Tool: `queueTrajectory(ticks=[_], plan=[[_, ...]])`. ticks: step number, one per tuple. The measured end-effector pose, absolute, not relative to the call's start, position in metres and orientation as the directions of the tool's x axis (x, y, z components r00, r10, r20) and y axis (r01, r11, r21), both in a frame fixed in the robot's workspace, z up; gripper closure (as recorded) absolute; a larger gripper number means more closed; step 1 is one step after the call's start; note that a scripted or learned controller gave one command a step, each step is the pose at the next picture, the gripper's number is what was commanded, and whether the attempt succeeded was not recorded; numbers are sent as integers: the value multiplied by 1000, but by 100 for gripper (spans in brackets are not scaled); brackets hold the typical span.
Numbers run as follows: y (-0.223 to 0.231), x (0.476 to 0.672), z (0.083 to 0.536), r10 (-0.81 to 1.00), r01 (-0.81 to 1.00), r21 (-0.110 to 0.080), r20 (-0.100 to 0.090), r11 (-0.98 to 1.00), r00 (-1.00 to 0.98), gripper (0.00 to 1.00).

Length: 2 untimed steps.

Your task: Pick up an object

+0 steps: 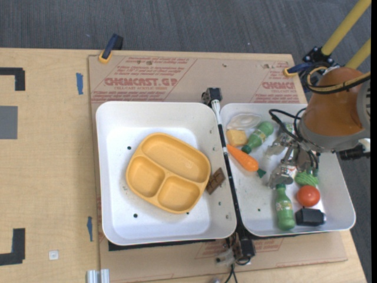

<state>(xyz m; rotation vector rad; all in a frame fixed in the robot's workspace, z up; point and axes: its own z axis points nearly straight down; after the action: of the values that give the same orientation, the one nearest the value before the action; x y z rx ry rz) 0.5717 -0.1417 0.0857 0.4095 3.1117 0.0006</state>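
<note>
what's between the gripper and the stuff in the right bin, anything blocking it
Nothing visible blocks it. The gripper is already down in the right bin, among the items: a green bottle just below it, a tomato beside it, a carrot to its left.

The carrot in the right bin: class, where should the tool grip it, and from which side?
Probably from above, across the thick middle of the carrot. It lies flat and slanted near the bin's left wall, so fingers should close across its width, not along it. The yellow piece sits close by its upper end.
</note>
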Motion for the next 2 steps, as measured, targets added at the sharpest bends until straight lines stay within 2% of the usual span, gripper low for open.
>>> queueTrajectory(ticks=[1,2], plan=[[-111,515,86,95,95,1,-3,995,-995,0],[-147,518,86,-366,-366,-2,-6,930,-930,0]])
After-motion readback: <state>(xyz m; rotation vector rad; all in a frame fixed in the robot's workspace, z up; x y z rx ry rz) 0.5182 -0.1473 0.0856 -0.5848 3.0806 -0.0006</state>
